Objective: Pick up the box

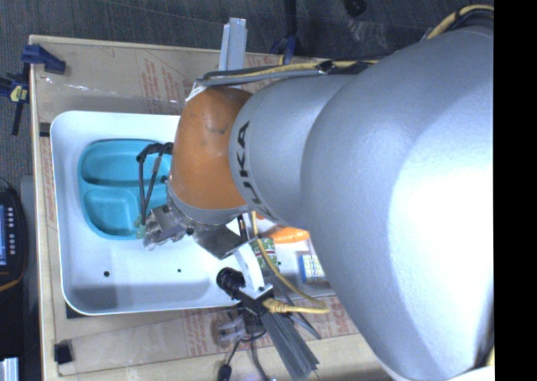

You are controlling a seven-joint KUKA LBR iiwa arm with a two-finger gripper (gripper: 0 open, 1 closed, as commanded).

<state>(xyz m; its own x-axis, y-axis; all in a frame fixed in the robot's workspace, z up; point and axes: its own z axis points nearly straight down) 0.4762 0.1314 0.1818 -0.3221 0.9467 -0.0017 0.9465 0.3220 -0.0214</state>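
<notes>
My grey arm with its orange band (210, 153) reaches in from the right and hides most of both bins. The gripper (158, 231) hangs low over the left white bin (67, 203), at the near right edge of a blue two-compartment tray (113, 182) that lies in that bin. An orange and white packaged item (295, 247) with a printed label, possibly the box, peeks out from under the arm near the divide between the bins. Its shape is mostly hidden by the arm.
Black cables (151, 174) run from the wrist across the blue tray. A bracket with yellow wires (252, 283) sticks out below the wrist. The cardboard-covered bench (109, 77) surrounds the bins, with a blue clamp (38, 58) at its far left corner.
</notes>
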